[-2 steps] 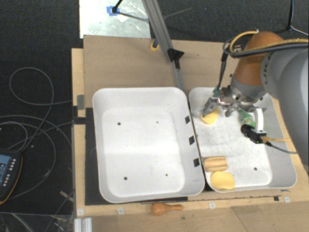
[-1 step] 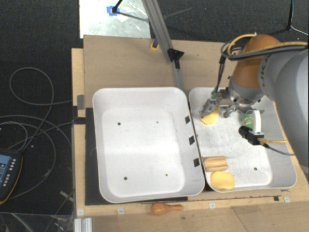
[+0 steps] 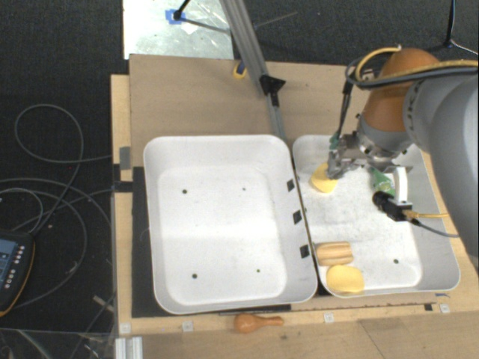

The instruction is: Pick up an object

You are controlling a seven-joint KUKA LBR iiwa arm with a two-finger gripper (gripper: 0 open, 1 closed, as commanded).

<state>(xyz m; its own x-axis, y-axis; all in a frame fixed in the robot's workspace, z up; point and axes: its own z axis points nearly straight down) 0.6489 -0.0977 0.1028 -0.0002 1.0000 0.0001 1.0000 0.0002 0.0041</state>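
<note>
My gripper (image 3: 334, 167) reaches down into the back of the right bin (image 3: 441, 275), directly over a yellow lump (image 3: 322, 181) that lies against the bin's back left area. The gripper's tip touches or nearly touches the lump's upper right side. A tan roll-shaped object (image 3: 334, 253) and a yellow rounded object (image 3: 346, 279) lie at the bin's front left corner. A green object (image 3: 382, 178) shows partly under the wrist, behind the gripper.
The left bin (image 3: 217, 223) stands beside the right one, with black clips along the shared wall. An orange pear-shaped object (image 3: 257, 321) lies on the bench in front of the bins. A grey pole (image 3: 251, 51) slants across the back.
</note>
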